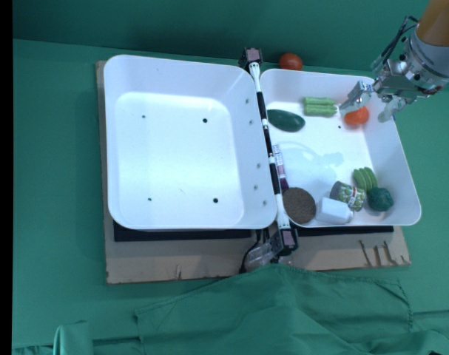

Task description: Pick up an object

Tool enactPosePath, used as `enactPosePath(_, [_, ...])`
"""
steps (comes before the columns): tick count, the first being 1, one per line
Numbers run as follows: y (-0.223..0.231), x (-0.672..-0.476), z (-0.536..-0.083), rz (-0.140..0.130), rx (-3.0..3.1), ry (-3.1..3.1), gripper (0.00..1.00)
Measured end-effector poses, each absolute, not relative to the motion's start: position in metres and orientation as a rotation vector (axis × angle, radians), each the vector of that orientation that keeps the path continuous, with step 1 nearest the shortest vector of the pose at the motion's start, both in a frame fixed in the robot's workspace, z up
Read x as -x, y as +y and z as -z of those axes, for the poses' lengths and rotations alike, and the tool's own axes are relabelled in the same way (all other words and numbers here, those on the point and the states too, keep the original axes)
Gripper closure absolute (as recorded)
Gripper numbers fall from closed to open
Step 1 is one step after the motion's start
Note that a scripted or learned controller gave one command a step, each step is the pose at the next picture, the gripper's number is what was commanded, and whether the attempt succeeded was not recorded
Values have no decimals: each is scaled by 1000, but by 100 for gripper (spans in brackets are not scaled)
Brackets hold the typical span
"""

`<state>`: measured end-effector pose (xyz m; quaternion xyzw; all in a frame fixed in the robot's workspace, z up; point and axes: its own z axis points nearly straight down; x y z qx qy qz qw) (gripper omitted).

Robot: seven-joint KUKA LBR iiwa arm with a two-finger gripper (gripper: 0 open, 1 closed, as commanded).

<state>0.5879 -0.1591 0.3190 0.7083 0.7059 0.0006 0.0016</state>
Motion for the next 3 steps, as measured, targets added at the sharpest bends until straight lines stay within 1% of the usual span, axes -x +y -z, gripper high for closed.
enactPosePath(1, [-159,-588,-319,-2,-2223,2215,0])
enactPosePath(2, [-189,-645,-238,3,-2222,2214,0])
enactPosePath(3, [-187,-634,-196,4,-2225,2217,0])
